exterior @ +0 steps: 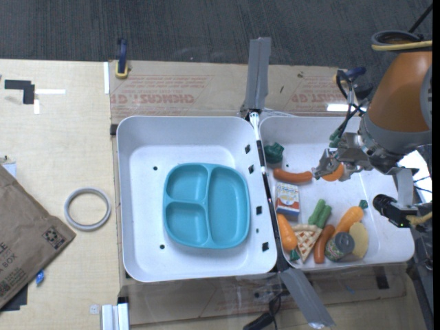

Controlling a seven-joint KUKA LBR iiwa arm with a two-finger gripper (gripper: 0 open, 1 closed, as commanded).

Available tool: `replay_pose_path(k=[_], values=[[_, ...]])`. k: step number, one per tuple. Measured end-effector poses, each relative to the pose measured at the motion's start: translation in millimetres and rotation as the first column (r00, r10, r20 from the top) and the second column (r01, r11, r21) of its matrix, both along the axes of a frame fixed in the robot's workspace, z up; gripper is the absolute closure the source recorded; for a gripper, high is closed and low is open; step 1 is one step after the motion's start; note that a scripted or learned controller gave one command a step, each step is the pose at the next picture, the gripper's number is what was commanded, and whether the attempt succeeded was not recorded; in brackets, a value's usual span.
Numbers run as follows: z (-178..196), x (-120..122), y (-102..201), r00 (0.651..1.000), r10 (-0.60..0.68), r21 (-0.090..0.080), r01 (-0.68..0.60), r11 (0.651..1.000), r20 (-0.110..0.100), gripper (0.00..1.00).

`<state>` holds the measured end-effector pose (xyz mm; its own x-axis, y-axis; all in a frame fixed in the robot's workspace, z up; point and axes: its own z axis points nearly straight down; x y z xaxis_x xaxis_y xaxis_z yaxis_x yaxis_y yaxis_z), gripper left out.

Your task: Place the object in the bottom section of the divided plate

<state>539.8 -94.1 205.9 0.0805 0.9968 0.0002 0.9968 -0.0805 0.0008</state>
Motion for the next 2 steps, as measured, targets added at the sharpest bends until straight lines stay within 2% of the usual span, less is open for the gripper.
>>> replay_pose_path(k=[1,2], values=[[-15.9,17.7,63.0,0.996,0.085,-0.001,-0.085,0.996,-0.005,1.0],[13.2,43.4,134.1,0.976,0.218,-0.002,-0.218,0.976,-0.002,1.0]])
